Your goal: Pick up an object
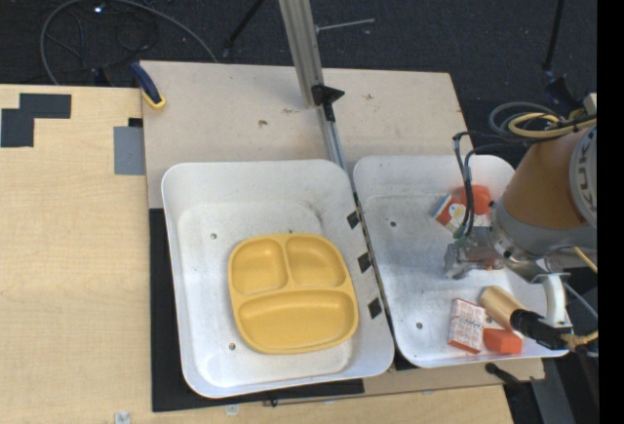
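My gripper [464,261] hangs low over the middle of the right bin [409,256], below the grey arm with its orange band. An orange and white object [451,209] lies just behind it, partly hidden by a cable. In the near right corner lie a red and white small box [468,325], an orange block [504,342] and a tan cylinder [497,300]. Nothing shows between the gripper and the bin floor.
The left bin [195,208] holds a yellow divided plate [291,292]. A metal post [302,32] rises behind the two bins. Black clips sit on the wall between the bins. The arm covers the right bin's far right side.
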You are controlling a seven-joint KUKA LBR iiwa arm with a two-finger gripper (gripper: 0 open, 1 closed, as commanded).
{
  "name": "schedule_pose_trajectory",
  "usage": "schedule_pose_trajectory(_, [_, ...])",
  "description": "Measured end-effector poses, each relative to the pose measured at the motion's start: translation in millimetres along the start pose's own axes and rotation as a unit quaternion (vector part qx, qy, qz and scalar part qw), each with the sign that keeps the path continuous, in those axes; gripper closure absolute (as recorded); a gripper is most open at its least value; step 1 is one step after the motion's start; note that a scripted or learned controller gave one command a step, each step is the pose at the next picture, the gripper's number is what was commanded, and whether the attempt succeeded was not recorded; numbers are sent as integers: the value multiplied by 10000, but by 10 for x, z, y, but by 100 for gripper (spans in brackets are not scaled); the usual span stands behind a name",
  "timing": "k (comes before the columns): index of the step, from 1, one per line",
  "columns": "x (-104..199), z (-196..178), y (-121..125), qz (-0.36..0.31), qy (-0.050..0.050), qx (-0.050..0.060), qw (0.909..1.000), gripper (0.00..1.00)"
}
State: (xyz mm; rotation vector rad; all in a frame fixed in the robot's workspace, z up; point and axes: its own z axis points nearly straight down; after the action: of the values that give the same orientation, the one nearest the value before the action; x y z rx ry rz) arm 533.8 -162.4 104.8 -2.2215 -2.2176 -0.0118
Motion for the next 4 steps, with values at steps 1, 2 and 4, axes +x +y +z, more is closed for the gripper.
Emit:
schedule_pose_trajectory(1, [34, -438, -44, -15, -37, 15, 10000, 100])
schedule_pose_trajectory(2, [0, -1067, -26, -19, -42, -1, 10000, 100])
schedule_pose_trajectory(4, [603, -1406, 68, -36, -24, 32, 10000, 100])
